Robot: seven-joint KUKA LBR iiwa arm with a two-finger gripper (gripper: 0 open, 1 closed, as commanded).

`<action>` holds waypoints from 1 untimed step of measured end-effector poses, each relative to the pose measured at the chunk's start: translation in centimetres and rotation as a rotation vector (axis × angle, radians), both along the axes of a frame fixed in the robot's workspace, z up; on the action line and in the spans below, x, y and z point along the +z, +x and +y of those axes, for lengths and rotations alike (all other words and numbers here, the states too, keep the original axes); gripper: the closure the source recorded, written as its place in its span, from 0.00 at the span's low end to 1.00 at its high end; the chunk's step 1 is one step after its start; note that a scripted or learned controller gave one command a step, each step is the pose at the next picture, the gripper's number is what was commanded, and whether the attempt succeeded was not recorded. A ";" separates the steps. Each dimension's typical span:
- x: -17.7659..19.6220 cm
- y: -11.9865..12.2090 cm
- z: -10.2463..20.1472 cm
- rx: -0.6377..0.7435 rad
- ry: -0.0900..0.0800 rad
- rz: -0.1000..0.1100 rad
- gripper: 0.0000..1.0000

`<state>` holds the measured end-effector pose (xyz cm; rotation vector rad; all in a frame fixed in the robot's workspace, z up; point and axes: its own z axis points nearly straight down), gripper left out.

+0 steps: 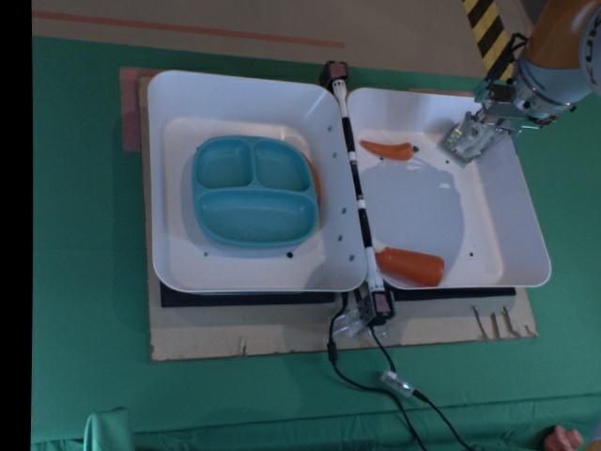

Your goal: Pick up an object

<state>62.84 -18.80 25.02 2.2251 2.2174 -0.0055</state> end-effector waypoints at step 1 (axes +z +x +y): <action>-1.5 6.3 0.0 0.001 -0.001 -0.003 1.00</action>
